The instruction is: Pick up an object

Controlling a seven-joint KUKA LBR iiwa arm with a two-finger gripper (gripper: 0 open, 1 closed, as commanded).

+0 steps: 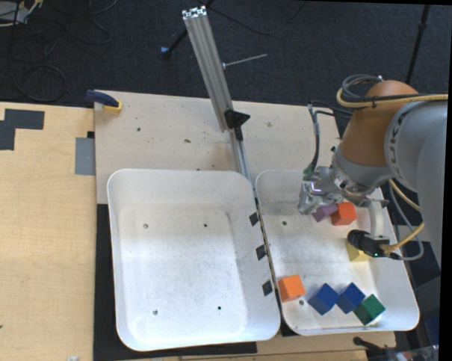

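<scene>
My gripper (pixel 312 200) hangs low over the far part of the right bin (pixel 332 326). Right beside it lies a purple block (pixel 325 212), touching an orange-red cube (pixel 345 213); the gripper's body overlaps the purple block's left edge. A yellow block (pixel 357 252) lies further toward the front, partly behind a black fitting on the arm. Along the bin's front sit an orange cube (pixel 291 287), two blue cubes (pixel 323 299) (pixel 350 296) and a green cube (pixel 371 309).
The left bin (pixel 136 187) adjoins the right one, with black clips (pixel 261 251) on the shared wall. A slanted aluminium bar (pixel 213 71) rises behind the bins. The grey arm with its orange band (pixel 377 138) fills the right side above the bin.
</scene>
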